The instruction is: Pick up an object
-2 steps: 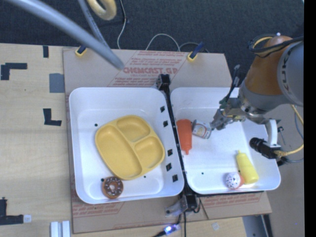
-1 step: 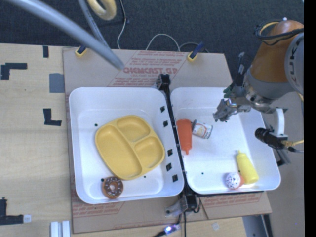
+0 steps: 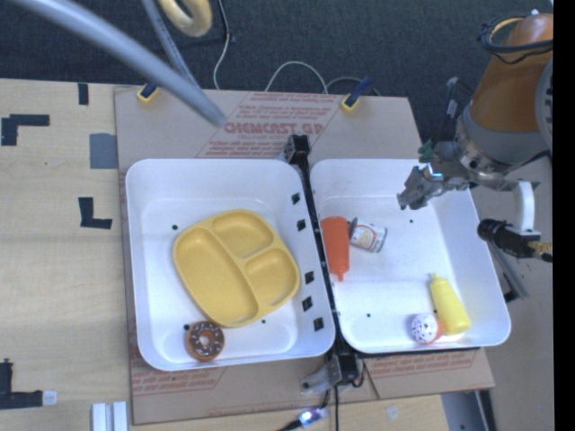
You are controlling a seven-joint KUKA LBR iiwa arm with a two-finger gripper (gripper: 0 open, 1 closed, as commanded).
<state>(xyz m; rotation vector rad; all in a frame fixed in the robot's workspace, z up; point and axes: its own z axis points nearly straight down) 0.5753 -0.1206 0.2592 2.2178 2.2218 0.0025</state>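
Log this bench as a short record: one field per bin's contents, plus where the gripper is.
left bin: yellow divided plate in the middle; chocolate donut at the near edge
right bin: orange carrot by the divider; small can lying beside it; yellow bottle and small round ball in the near right corner
gripper: over the far part of the right bin, nothing seen between its fingers
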